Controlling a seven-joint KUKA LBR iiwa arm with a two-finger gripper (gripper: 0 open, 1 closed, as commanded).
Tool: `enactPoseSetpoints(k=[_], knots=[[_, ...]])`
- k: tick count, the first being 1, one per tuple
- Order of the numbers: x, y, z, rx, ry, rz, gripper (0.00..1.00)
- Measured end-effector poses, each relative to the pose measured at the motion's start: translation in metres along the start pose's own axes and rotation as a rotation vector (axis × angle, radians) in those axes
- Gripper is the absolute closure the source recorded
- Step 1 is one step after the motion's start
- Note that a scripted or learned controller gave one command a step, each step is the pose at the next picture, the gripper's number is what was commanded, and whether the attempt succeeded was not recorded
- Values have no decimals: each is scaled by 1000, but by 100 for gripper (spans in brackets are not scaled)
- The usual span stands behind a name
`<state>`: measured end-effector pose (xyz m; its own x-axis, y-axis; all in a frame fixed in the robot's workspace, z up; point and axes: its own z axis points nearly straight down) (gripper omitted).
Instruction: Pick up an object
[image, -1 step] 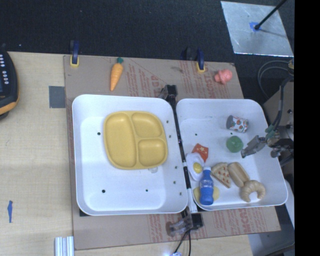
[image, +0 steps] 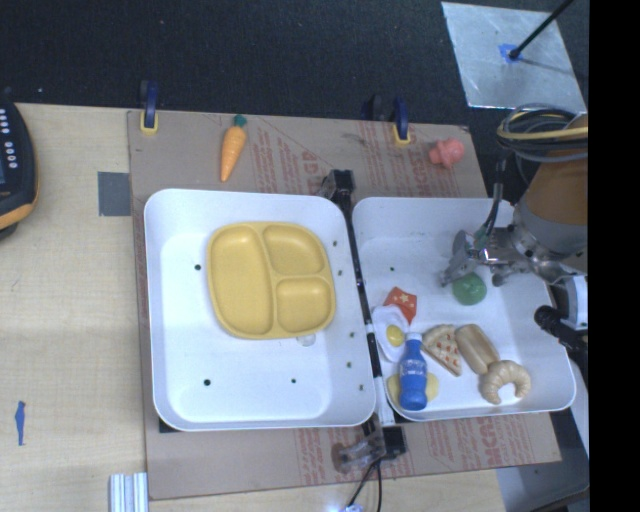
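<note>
The big grey arm (image: 555, 205) is reaching in, and its claw (image: 462, 268) is hanging low in the right white bin (image: 400, 225). I cannot tell if the claw is wide or closed, and nothing is showing inside it. The yellow plate (image: 270, 278) is sitting far off to one side of the claw, in the other bin (image: 170, 300). The blue bottle (image: 413, 375), the bread roll (image: 476, 346) and the croissant (image: 505, 379) are lying well below the claw. The little green ball (image: 468, 290) is sitting right under the claw tip. It is round, so the claw may be pushing it away and it may roll off.
</note>
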<state>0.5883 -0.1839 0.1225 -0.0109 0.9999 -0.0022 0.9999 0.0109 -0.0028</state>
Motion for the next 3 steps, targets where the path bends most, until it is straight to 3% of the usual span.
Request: enactPoseSetpoints(k=[1,2,3], knots=[[21,64,35,28,5,9,0],[-28,19,-1,2,2,12,0],[-15,70,31,-4,2,5,0]])
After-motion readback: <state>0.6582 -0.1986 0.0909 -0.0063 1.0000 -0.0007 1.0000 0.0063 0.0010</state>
